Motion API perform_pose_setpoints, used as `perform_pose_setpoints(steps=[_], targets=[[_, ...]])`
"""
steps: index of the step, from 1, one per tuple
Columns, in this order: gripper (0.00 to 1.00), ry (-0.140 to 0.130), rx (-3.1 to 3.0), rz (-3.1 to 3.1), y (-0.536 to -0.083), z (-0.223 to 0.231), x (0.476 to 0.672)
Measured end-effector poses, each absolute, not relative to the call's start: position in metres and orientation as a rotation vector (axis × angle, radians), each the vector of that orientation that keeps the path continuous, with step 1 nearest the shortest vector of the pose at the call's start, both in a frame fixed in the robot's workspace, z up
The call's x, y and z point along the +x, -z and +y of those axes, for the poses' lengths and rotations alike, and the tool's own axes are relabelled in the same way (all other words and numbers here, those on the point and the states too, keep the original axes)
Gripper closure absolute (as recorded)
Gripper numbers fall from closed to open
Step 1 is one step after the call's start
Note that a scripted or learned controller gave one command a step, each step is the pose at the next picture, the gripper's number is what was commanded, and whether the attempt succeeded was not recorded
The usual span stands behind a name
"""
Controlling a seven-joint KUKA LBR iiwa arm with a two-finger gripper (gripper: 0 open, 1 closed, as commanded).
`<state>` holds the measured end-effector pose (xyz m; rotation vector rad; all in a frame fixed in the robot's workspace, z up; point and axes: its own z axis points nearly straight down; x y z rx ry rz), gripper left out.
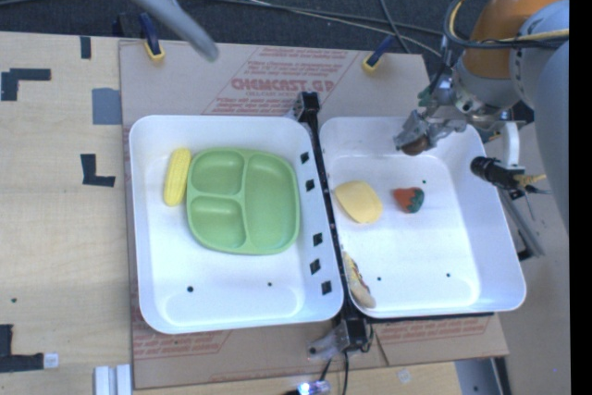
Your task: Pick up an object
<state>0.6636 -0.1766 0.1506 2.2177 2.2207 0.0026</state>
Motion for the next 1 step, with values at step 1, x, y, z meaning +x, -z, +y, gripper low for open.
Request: perform_pose_setpoints(steps=[1], targets=[[1.0,-0.003,2.217,2.221,-0.2041,-0.176,0.6646]])
